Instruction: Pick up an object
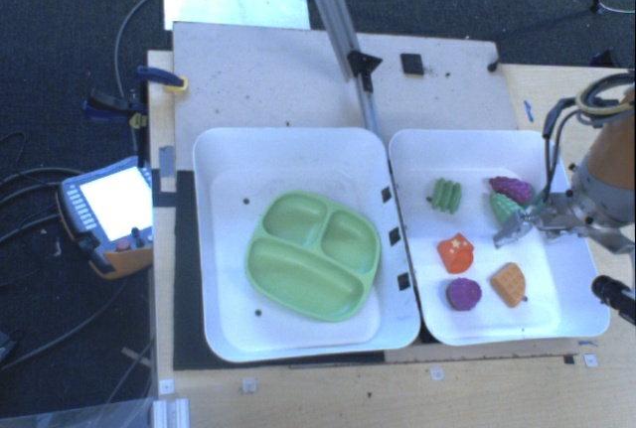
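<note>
My gripper [511, 230] hangs over the right bin [570, 321], reaching in from the right edge. Its tip is just below a teal-green toy [503, 206] and a purple grape bunch [511, 187], to the right of a red-orange toy [455, 253]. It is too small in the view to tell whether it touches the teal toy. An orange waffle-like piece [508, 284] and a round purple toy [463, 294] lie nearer the front of that bin. A green pea pod [444, 195] rests at the bin's back left.
The left bin [224, 317] holds a green sectioned plate [313, 255]. A grey pole [333, 4] slants down to the bins' shared back corner. The arm's body [606, 173] and cables stand over the right bin's right rim.
</note>
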Robot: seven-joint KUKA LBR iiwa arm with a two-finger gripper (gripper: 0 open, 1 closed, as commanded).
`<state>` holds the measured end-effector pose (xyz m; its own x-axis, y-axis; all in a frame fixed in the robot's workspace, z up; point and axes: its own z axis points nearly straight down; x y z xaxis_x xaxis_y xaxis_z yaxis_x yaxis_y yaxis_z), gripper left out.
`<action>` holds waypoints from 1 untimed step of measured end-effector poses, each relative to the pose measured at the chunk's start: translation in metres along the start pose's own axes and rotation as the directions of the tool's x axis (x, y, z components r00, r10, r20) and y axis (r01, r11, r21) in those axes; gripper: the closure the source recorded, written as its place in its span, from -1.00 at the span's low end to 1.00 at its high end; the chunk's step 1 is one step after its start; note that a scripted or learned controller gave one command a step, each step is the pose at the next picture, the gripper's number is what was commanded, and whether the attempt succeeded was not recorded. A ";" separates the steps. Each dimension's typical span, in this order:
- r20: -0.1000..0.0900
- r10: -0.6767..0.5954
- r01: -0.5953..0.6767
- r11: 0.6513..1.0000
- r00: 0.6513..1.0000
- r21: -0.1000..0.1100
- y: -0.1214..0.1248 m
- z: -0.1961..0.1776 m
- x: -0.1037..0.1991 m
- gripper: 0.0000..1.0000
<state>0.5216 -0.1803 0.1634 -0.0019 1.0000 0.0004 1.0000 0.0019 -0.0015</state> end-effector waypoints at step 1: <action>-0.001 0.001 -0.001 1.000 1.000 0.001 0.000 0.063 -0.001 -1.00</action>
<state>0.5214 -0.1813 0.1005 -0.0008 1.0000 0.0009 1.0000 0.0008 -0.0026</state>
